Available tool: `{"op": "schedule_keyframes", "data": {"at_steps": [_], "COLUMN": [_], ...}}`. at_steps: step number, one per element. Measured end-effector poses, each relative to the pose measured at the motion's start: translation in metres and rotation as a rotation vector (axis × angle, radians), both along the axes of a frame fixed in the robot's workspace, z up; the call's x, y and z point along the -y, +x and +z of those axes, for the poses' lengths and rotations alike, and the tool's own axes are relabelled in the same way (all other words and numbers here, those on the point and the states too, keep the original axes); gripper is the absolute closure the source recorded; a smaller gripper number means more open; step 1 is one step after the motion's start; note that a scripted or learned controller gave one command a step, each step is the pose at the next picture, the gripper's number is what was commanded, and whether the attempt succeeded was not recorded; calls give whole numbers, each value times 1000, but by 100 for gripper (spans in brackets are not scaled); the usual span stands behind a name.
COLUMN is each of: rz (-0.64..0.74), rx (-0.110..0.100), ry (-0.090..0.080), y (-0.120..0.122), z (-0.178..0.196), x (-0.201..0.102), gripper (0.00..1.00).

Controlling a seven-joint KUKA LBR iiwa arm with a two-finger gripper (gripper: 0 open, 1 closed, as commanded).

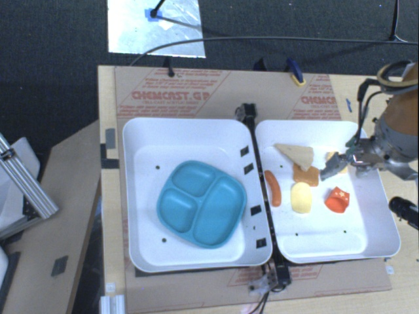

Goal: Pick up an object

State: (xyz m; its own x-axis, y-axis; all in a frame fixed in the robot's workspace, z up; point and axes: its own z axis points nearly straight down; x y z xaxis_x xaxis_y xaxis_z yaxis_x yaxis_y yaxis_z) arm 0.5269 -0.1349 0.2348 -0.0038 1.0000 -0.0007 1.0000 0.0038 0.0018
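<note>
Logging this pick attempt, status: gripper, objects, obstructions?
Gripper low in right bin, beside orange-brown piece. Nothing seen held. Sausage, yellow piece, red piece close by.

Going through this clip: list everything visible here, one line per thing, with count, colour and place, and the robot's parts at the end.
bins: two, white, side by side on the bench
divided plate: one, blue, in the left bin
sausage: one, orange-red, right bin, near the divider
yellow piece: one, pale yellow, middle of the right bin
wedge: one, tan, upper part of the right bin
brown piece: one, orange-brown, just below the wedge
red piece: one, red, right of the yellow piece
foil sheet: one, silver, on the dark floor above the bench
arm: one, grey, reaching in from the right
gripper: one, dark, over the right bin beside the brown piece
</note>
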Motion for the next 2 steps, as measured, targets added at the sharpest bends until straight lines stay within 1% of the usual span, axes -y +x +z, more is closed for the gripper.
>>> {"op": "schedule_keyframes", "data": {"at_steps": [1, 2], "rz": [-3, -3], "rx": [-5, -5], "ry": [1, 2], "y": [-5, -15], "z": [-51, -101], "x": [9, 4], "gripper": [0, 0]}}
